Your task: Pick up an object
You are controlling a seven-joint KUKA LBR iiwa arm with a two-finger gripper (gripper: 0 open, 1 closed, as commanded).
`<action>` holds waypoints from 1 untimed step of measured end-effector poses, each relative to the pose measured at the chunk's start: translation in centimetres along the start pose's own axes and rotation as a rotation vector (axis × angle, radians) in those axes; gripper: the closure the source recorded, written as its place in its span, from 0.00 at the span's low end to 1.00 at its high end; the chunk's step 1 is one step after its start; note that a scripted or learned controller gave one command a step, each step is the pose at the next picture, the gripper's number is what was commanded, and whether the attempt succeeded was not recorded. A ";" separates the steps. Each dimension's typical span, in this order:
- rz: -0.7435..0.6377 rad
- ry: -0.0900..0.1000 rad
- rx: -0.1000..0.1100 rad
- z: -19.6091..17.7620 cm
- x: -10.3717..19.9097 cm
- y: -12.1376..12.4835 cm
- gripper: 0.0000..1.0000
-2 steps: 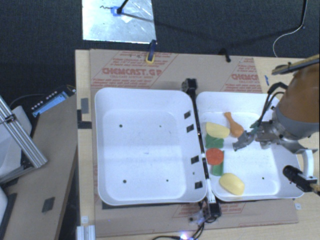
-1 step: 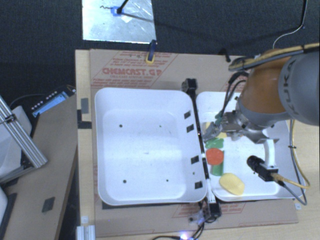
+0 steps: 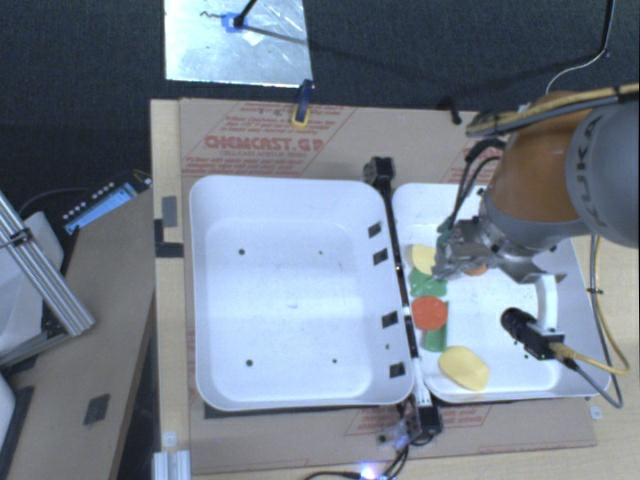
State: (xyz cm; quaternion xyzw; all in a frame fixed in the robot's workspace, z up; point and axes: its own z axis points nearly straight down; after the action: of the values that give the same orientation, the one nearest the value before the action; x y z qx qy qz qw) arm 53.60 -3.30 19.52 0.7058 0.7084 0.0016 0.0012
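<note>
First, at the near end of the right bin [image 3: 500, 293]: a yellow oval piece [image 3: 465, 368], lemon-like, lying free on the white floor close to the front wall. Looks light, smooth and rounded, probably hard plastic or foam, so apt to squirt out of a pinch. Best taken across the short width, at the middle. Just beyond, along the wall by the divider, a small green piece [image 3: 434, 339] touching a red disc [image 3: 430, 311], then a second green piece [image 3: 428, 286] and a pale yellow piece [image 3: 423, 259], all in a close row, some overlapping. Seem equally light and stiff, toy-like, not fragile. Harder to grip, though, being crowded against each other and the wall, with little room for a jaw on the wall side. Further still, the gripper [image 3: 458, 256], low in the same bin, just beside the pale yellow piece and the second green piece. Cannot tell whether spread or closed, nor whether gripping. Probably aimed at the pale yellow piece, judging by closeness alone. Alongside, stretching back to the far edge, the left bin [image 3: 290, 298]: bare white floor, a few small dark dots.
</note>
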 end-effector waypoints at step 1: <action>-0.003 -0.003 -0.020 -16.9 -0.3 4.9 1.00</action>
State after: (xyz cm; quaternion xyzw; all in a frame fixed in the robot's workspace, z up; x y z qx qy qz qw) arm 58.46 -3.63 36.49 0.7048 0.7094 0.0076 0.0091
